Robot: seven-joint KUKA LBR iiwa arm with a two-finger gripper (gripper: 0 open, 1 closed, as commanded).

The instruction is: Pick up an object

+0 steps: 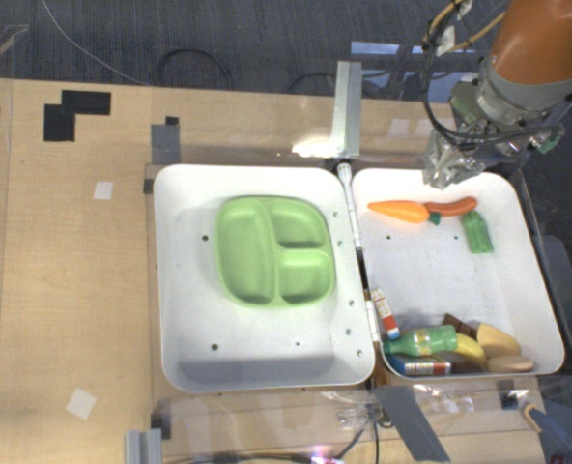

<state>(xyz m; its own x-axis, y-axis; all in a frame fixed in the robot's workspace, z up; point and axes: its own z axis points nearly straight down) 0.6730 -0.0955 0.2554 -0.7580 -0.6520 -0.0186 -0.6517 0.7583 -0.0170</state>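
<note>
**Arm poised over the right bin's far edge, nothing lifted yet**

The bench (73, 259) carries two white bins side by side. The left bin (185, 356) holds a green divided tray (271, 249) lying flat near its middle. The right bin (518, 288) holds the loose items. The arm (537, 37), its orange band plain to see, reaches in from the right and hangs over the far edge of the right bin.

The gripper (450, 167) points down just above the bin's far wall. Nothing is seen between its fingers, and from this angle I cannot tell how far apart they stand.

Nearest to it lie three things: an orange carrot (399, 211), a red-brown sausage (450, 206) touching the carrot's thick end, and a small green block (476, 232) just beside the sausage. The sausage sits almost straight below the gripper. In the near corner of the same bin is a crowded heap (455, 346) of bottles and play food, pressed against the wall.

By my reading this is the approach step: the pick has not begun. The next move calls for a short drop onto the sausage or carrot, with the fingers set across the thing's narrow width. These two touch, so a careless close could nudge one and miss both.
</note>
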